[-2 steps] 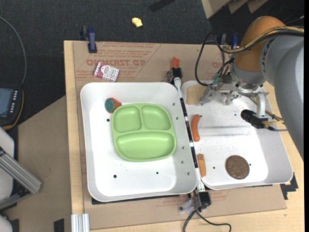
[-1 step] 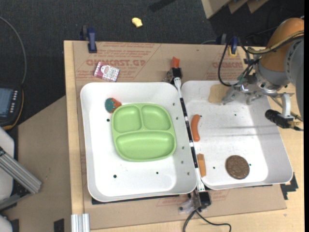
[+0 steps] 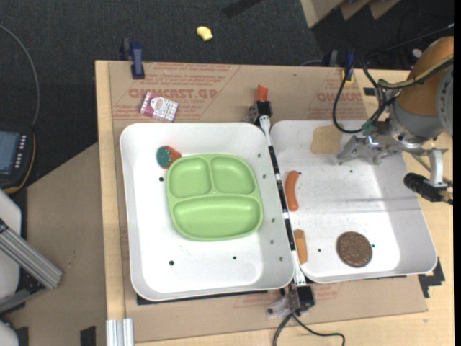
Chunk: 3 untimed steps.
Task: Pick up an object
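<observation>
Sausage [image 3: 292, 191], brown disc [image 3: 355, 249] lie in right bin [image 3: 403, 215].

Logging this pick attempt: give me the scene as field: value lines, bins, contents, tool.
left bin: green divided plate; small teal and red object by the plate's far left corner
right bin: orange sausage and shorter orange piece along the left wall; brown round disc near the front
tool: over the right bin's far end, nothing seen held
bench: pink card beyond the left bin

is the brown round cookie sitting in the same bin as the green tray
No, the brown cookie lies in the right bin, while the green tray sits in the left bin.
</observation>
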Each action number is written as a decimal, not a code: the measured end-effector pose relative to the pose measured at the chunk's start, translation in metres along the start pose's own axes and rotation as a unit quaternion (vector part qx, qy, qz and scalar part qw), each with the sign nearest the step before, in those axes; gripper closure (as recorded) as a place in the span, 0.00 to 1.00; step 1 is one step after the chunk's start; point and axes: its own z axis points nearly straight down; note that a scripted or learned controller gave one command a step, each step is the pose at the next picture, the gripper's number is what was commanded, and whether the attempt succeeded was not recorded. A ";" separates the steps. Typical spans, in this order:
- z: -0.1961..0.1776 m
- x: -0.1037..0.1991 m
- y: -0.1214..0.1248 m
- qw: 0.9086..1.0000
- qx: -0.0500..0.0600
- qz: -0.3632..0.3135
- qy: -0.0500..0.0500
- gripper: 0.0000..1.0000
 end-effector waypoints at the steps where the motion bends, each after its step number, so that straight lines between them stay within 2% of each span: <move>1: -0.005 0.094 0.024 1.000 -0.001 -0.004 -0.001 0.00; 2: 0.002 0.077 0.022 1.000 0.000 0.001 -0.003 0.00; 3: 0.000 0.000 0.022 1.000 0.005 0.002 0.007 0.00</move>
